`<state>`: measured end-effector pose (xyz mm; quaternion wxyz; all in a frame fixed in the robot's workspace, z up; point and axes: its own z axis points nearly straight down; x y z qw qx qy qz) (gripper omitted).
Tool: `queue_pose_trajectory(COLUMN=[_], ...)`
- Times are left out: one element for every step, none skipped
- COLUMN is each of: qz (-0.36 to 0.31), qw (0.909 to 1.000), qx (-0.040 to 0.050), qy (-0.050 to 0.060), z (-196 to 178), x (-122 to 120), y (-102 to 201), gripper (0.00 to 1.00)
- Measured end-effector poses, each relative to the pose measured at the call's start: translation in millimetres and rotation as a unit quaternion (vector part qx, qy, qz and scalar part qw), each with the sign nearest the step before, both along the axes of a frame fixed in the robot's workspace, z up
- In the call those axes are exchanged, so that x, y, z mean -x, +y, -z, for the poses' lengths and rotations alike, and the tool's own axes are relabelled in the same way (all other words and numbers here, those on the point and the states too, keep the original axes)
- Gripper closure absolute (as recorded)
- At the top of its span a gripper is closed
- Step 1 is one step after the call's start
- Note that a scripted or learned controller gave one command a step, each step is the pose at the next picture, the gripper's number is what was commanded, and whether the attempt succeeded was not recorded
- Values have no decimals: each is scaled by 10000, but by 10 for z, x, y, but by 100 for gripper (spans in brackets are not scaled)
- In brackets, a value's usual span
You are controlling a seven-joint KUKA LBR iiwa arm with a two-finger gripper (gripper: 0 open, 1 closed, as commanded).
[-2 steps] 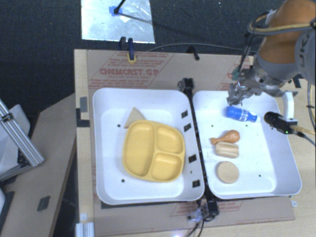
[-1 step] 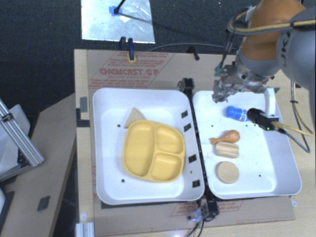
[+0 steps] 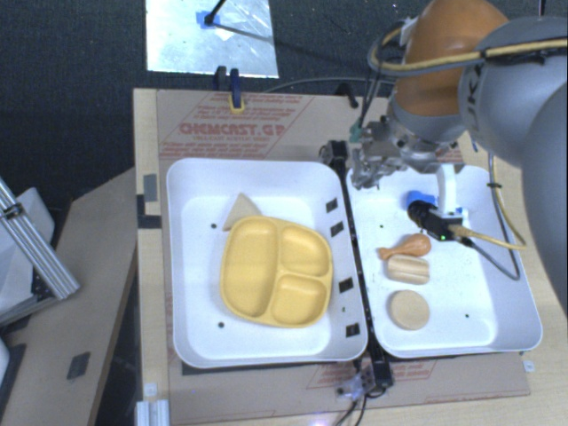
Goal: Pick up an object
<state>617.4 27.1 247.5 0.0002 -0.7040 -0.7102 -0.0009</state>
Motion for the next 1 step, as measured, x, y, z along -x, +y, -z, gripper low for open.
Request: queue_pose_trajectory(qz=[-1], qw=[10000], qx=[-1], qy=[3], z=[155], x=[-21], y=[489], gripper=[100])
